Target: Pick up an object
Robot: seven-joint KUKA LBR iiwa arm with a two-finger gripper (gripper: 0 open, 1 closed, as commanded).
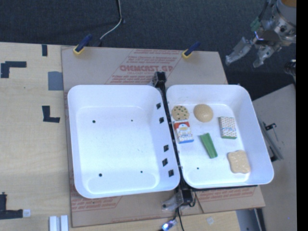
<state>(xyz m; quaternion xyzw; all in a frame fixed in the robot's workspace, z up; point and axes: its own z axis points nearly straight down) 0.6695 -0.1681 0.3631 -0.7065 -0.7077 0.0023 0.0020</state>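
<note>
Objects for pickup all lie in the right bin (243, 97): a speckled round cookie (180, 112) near the divider, a tan round bun (203, 112) beside it, a small red-and-white box (184, 132) below the cookie, a green stick (209, 145) lying at a slant toward the middle, a patterned pale packet (227, 127) to its right, and a beige lumpy piece (238, 161) near the lower right corner. We note the left bin (77, 129) beside it on the worktop (24, 129). The claw (250, 52) hangs well apart from all of these, up beyond the right bin's far corner, over the dark floor (168, 13) rather than over either bin. Its two fingers are spread apart with nothing between them, one reaching left, the other pointing down. The arm (281, 13) enters at the top right corner, wrist tilted down and leftward; most of it is cut off by the frame edge. The printing on the box and packet is too small for us to read.
</note>
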